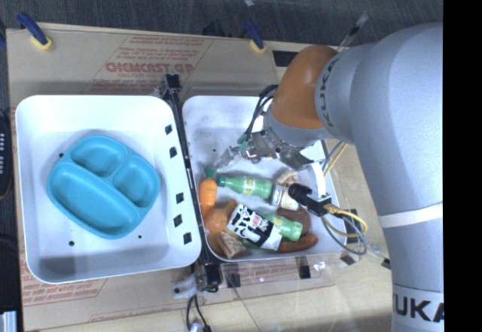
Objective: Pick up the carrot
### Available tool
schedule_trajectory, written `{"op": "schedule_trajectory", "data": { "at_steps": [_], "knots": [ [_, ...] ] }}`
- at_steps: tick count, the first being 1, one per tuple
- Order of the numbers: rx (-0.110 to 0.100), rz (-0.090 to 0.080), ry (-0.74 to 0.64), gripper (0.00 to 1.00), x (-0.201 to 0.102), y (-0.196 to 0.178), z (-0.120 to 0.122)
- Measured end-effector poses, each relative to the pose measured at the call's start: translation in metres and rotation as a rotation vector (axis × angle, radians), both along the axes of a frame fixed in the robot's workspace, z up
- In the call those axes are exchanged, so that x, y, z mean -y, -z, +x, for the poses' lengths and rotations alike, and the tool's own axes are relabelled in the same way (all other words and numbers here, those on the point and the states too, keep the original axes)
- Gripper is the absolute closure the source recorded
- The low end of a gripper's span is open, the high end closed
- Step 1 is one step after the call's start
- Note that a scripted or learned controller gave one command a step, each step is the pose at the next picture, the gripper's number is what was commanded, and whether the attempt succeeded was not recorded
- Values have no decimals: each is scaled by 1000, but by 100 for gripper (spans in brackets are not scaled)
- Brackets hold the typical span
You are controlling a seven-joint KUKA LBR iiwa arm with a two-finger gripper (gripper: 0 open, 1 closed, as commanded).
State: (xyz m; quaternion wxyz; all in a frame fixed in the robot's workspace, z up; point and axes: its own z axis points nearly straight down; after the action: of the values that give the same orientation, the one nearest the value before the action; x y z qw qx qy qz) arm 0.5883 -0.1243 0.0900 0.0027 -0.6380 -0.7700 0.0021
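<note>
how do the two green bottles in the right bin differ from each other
The upper green bottle has a small pale label and lies nearly level; the lower green bottle wears a large black-and-white label and slants down to the right. The upper lies farther up the bin, beside the carrot. Both lie on their sides.

Two bottles (247,186), one carrot (208,196)

Red print reading "CHEMCAST GP" is showing on the brown paper sheet (151,59) lying under the bins, with smaller red lines around it too fine to read. White letters "KUKA" are showing on the grey arm (418,309) at the lower right. The bottles' labels are staying illegible.
</note>
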Motion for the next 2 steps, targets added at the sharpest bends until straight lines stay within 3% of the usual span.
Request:
{"op": "schedule_trajectory", "data": {
  "at_steps": [1,2],
  "knots": [
    [2,-4,50,0,-29,-2,-26],
    [9,-5,-71,0,-28,-3,-73]
  ]
}}
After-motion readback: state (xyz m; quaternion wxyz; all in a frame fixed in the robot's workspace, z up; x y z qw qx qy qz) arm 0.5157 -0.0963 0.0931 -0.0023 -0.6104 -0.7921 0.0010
